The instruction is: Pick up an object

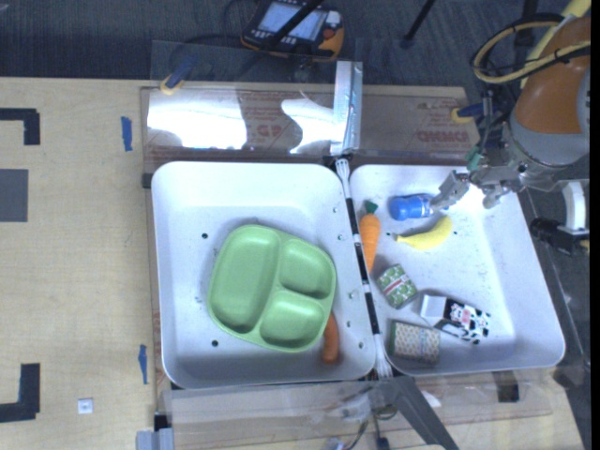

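Pincer (pixel 471 185) spread wide, nothing held; small blue plastic cylinder (pixel 409 206) just left should be straddled squarely before closing.

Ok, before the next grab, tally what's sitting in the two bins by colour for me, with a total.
Green: 2, the divided plate and the small patterned packet
Orange: 2, the carrot and the orange piece by the plate
Blue: 1, the blue object
Yellow: 1, the banana
Black and white: 1, the cow toy
Grey-tan: 1, the mesh-patterned block
Total: 8
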`<state>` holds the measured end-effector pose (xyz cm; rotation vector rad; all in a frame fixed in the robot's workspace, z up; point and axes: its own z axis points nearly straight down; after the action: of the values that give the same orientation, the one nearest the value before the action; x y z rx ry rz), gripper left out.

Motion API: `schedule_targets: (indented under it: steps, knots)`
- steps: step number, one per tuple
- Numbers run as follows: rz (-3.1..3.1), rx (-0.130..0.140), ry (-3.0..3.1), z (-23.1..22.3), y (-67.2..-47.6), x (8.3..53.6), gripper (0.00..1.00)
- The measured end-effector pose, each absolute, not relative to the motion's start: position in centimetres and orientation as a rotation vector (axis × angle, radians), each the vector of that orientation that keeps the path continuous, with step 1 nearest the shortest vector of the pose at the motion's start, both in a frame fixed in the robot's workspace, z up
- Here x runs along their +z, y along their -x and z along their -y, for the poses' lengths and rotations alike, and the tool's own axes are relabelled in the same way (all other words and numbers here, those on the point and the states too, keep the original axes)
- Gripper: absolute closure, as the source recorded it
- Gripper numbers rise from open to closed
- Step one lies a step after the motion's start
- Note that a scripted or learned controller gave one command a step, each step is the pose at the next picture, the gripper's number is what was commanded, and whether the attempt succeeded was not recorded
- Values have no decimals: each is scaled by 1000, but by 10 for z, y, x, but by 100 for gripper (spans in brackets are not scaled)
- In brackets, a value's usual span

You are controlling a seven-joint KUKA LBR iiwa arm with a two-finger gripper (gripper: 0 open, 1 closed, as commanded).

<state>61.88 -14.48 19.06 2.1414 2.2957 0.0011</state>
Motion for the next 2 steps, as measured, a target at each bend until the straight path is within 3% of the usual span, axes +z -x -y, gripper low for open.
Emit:
schedule_targets:
  steps: [1,2]
  knots:
    - [-2473,0,-1938,150,-649,105,0]
    - [-2547,1,-1838,152,-632,86,0]
